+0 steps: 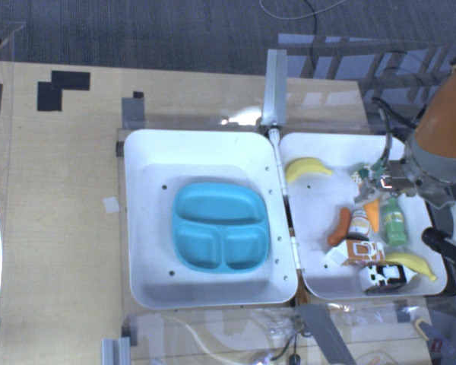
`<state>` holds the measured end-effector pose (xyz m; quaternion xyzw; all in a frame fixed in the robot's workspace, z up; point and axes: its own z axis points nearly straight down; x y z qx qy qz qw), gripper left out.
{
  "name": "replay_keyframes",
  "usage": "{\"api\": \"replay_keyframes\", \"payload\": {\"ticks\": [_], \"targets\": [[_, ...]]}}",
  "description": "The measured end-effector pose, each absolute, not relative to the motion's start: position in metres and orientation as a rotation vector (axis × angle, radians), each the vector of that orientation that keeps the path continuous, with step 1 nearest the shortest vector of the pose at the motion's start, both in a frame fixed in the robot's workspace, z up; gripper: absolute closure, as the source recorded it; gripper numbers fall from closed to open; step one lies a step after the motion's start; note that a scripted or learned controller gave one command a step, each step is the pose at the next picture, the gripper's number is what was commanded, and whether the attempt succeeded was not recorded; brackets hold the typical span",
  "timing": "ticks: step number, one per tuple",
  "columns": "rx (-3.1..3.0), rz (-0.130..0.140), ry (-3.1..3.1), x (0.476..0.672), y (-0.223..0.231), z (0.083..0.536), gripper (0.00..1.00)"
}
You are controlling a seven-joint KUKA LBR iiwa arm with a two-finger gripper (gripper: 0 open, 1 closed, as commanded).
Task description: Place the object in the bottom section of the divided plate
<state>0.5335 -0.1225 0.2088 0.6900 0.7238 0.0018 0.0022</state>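
— Picking looks like the step in hand. The arm [444, 139] leans in from the right over the right bin [319, 276], and the gripper [381, 177] hangs above the far end of the clutter there. Whether it is open or closed I cannot tell; nothing shows between its tips.

— Which thing is it after?

— The task says only "the object", so that is a guess. A small green-and-white item [362, 175] lies just beside the gripper, and the green bottle [394, 225] and the carrot [373, 214] are near too.

— And the goal?

— The blue divided plate [220, 226] sits in the middle of the left bin [148, 280], with nothing in it. It has one long section on the far side and two smaller ones on the near side; I take the near pair as "bottom", though which of the two is meant is unclear.

— So what does the next move call for?

— A clean grip on one thing without dragging its neighbours, then a lift over the wall between the bins.

— Count the lot.

— Two bins on the counter [53, 226]. One plate. Two bananas: one [307, 169] alone at the far left of the right bin, one [412, 262] at the near right. One sausage [338, 226], one carrot, one green bottle, one small jar [359, 223], one brown carton [364, 251], one black-and-white carton [384, 277].
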Motion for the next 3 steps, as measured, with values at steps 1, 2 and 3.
{"api": "replay_keyframes", "payload": {"ticks": [1, 2, 3], "targets": [[2.096, 0.004, 2.336, 0.569, -0.046, 0.185, 1.00], [2.223, 0.004, 2.218, 0.579, 0.034, 0.185, 1.00], [2.222, 0.004, 2.218, 0.579, 0.034, 0.185, 0.00]]}}
